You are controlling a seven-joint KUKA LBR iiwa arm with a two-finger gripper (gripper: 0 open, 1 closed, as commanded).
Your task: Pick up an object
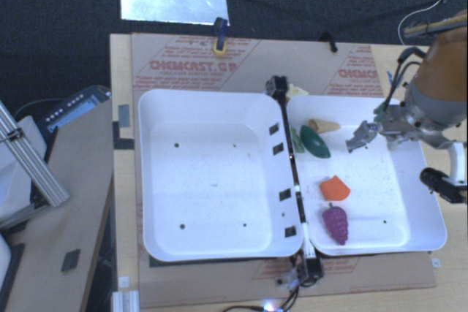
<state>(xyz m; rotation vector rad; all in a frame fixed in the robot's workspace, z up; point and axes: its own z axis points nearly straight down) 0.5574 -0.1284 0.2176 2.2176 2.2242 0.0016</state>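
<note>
My gripper (361,136) hangs over the right bin (420,226), near its upper middle, reaching in from the right. Nothing shows in it. A dark green object (315,142) lies to its left near the divider, with a tan cone-like piece (324,126) just above it. An orange piece (335,188) sits lower in the bin, below and left of the gripper. A purple grape bunch (336,223) lies near the front rim.
The left bin (212,179) stands beside the right one, joined by a black clipped divider (291,172). A pale object (297,91) rests outside the bins at the back. A yellow clamp (219,46) sits on the board's far edge.
</note>
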